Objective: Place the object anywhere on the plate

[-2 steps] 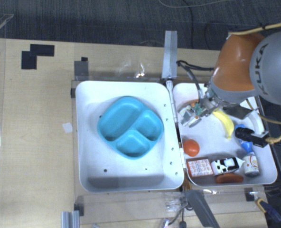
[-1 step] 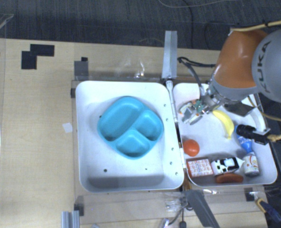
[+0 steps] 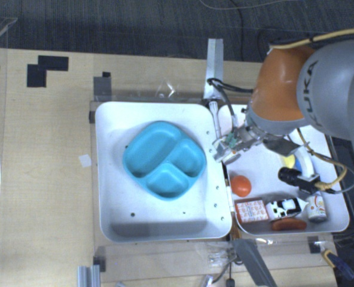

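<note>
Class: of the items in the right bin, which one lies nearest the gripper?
The orange ball: it sits just below the gripper, apart from the others along the bin's lower edge.

Glossy blue plastic plate (image 3: 164, 159) in smooth white bin (image 3: 111, 178)

We see the gripper (image 3: 229, 146) above the ridge between the bins. To its left, the blue plate (image 3: 164, 159) lies unobstructed. To its right, an orange ball (image 3: 241, 186) and packets (image 3: 275, 210) crowd the floor.

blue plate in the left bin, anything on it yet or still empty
Empty. The blue plate sits in the left bin with all three compartments bare; the orange ball is in the right bin.
</note>
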Controlling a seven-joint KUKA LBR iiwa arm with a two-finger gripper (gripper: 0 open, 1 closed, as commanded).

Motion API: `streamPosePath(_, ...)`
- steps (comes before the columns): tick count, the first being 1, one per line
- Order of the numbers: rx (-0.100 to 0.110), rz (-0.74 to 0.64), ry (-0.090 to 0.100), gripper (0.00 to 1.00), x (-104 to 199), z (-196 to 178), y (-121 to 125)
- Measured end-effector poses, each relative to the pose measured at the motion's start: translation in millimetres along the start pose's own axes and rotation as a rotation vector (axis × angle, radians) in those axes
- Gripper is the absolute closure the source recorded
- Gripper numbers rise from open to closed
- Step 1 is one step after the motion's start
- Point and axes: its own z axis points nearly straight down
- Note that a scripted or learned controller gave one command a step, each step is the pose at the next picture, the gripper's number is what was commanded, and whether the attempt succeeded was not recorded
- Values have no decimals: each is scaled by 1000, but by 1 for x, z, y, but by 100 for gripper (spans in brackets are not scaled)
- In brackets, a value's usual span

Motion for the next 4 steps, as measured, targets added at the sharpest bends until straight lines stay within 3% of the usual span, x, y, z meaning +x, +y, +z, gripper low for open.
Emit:
streamPosePath(1, 0, 1, 0, 0, 0, 0, 0)
streamPosePath(2, 1, 10, 0, 0, 27, 0, -32)
streamPosePath(3, 1, 91, 1, 0, 70, 0, -27)
streamPosePath(4, 1, 195, 0, 0, 57, -21, -1)
